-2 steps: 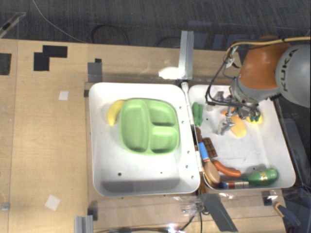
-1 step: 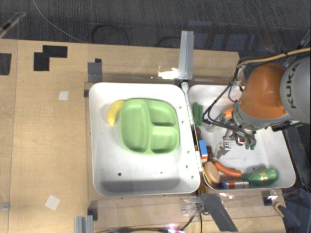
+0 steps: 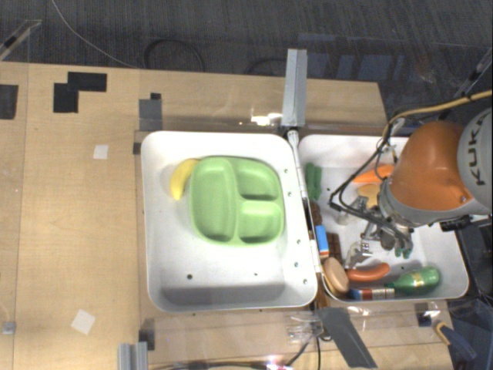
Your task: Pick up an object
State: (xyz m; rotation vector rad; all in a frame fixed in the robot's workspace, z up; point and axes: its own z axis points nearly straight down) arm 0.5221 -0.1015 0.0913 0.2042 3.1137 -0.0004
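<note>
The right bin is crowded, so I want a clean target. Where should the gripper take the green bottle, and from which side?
Probably grip the green bottle across its fat body, coming straight down. It lies on its side along the right bin's front wall, neck toward the red sausage-like item, so the fingers should straddle its width. The gripper hangs just above-left.

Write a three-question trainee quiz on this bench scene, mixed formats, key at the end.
1. True or false: the green tray lies in the left bin.
2. Which object touches the tray's left edge? A) banana B) bottle C) sausage
3. Fill in: the gripper hangs over the ____ bin.

Key:
1. True.
2. A, the banana; the green bottle and red sausage lie in the right bin.
3. Right.
</note>
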